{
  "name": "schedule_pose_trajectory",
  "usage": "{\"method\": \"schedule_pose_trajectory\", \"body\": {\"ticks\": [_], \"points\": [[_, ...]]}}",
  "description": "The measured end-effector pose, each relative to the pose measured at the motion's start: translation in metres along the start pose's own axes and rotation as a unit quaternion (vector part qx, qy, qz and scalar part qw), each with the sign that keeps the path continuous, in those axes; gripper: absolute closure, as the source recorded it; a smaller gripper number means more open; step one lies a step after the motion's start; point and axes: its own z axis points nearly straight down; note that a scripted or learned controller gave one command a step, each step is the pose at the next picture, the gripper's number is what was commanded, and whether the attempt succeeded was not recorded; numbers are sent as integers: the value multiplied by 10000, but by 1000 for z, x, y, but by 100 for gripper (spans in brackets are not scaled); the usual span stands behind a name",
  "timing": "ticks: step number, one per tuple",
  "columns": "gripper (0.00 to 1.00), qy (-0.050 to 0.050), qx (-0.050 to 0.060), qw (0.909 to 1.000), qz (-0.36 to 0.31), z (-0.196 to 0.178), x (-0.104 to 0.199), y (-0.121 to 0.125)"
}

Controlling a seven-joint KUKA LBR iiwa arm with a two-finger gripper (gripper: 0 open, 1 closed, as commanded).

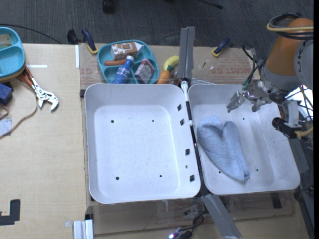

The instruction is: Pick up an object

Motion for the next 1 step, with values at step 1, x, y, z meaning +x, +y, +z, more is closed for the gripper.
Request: {"method": "schedule_pose_trajectory", "body": {"ticks": [1], "points": [[100,-11,1,10000,-14,-9,0,0]]}}
